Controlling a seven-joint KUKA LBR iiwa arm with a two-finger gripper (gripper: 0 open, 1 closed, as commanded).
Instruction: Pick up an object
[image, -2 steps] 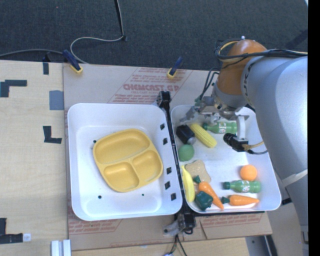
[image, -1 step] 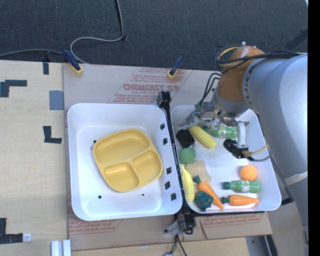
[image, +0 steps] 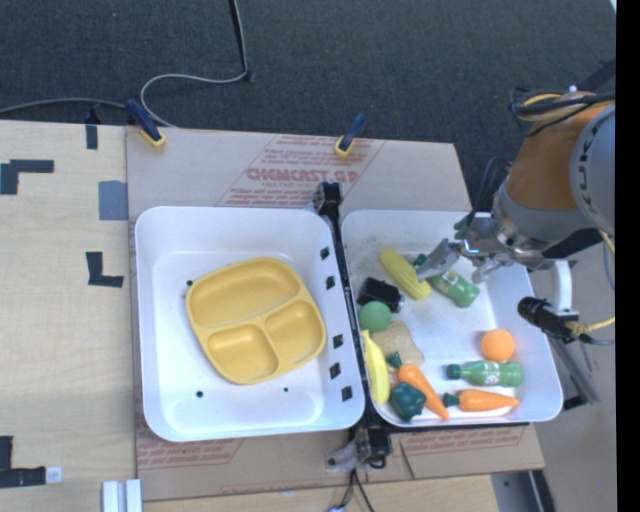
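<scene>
From the overhead camera, the gripper (image: 447, 262) hangs low at about one o'clock in the right bin (image: 548, 405), its fingers apart and nothing between them — the green bottle (image: 457, 290) lies just at its five o'clock and the corn cob (image: 405, 274) at its eight. The likely target is that bottle, so my advice is to centre the fingers across its narrow body — clear of the cob — before closing.

A robotics lab: the robot arm (image: 560, 170) over a taped, cardboard-covered bench (image: 60, 300), two white bins (image: 160, 300) clamped together, cables trailing on dark carpet.
</scene>
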